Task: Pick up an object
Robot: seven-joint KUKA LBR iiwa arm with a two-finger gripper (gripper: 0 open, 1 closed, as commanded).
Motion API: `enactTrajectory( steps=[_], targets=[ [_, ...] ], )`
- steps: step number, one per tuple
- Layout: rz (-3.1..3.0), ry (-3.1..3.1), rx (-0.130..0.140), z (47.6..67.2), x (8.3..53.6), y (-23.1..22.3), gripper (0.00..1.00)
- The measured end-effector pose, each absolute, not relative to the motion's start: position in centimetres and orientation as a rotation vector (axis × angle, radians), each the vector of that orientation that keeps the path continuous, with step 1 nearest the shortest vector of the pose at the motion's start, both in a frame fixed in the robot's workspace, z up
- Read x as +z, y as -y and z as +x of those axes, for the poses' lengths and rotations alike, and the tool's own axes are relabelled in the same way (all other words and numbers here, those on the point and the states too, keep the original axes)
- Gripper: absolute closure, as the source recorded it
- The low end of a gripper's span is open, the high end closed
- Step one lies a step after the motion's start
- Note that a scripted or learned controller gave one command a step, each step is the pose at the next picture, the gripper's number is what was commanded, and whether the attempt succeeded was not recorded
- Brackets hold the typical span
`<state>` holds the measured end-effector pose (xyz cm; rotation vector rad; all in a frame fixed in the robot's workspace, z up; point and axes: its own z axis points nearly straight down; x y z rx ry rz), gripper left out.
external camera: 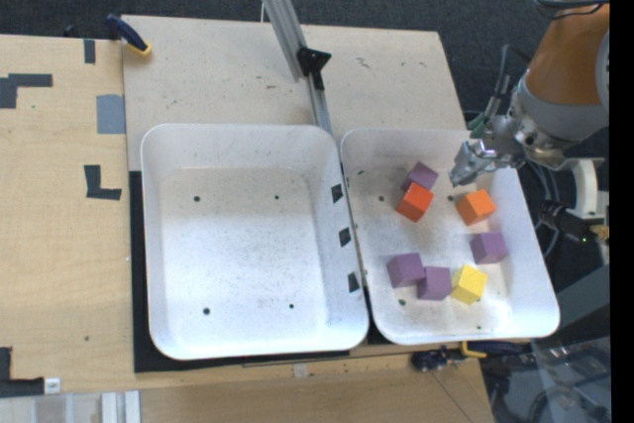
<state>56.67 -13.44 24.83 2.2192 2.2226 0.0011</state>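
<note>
Pincer (pixel 466 169), fingers too small to tell if spread or closed, hangs low over the right bin (pixel 540 297) between the purple cube (pixel 422 176) and the orange cube (pixel 476 205); it should probably centre over that orange cube, then descend squarely, straddling its faces

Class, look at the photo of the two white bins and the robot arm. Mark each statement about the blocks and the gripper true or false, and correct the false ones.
1. All the blocks lie in the right bin. True.
2. There are two yellow blocks. False: there is one yellow block.
3. The gripper hangs over the right bin, close to an orange block. True.
4. A second orange block touches a purple block. True.
5. The gripper is over the left bin. False: it is over the right bin.
6. There are six purple blocks. False: there are four.
</note>
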Motion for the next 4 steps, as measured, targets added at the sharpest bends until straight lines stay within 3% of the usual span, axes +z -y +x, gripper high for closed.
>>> enactTrajectory(
  steps=[4],
  targets=[
    [2.216, -2.229, -0.002, 62.5, 22.8, -9.1, 1.00]
  ],
)
